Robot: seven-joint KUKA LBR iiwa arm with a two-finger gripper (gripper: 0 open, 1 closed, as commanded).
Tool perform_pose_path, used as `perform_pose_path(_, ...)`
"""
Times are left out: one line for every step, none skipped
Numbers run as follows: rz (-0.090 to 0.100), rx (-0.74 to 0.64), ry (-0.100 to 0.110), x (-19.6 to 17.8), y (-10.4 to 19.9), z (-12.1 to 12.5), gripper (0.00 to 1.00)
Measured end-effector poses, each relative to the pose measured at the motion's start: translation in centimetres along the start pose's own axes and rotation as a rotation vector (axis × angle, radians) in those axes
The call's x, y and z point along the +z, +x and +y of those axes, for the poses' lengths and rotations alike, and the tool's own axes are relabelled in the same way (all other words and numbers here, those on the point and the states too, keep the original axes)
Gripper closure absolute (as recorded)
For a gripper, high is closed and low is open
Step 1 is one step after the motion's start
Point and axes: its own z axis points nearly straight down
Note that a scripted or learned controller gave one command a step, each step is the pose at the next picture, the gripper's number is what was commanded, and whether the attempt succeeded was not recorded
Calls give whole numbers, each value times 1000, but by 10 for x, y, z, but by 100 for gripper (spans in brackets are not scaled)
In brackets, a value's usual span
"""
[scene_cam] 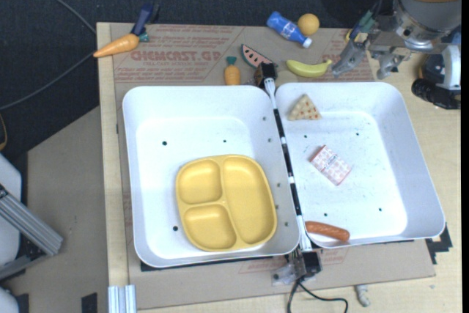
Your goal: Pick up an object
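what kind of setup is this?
Likely a robot grasping test bench: two white bins on cardboard, toy food like a banana and carrot, and the arm's tool above.

pink wrapped snack (330, 165) in right bin (410, 150)

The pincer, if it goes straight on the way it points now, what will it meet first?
The pincer points down and toward the camera view's left. The banana on the cardboard looks first in that line, just outside the right bin's far rim. Height is unclear from one slanted view, so it may meet the cardboard instead.
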Motion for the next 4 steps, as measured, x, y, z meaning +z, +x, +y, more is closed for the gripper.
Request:
perform_pose_path(1,-1,1,20,26,0,0)
perform_pose_path(1,-1,1,20,26,1,0)
perform_pose_path(1,-1,1,20,26,1,0)
perform_pose_path(1,-1,3,67,47,14,0)
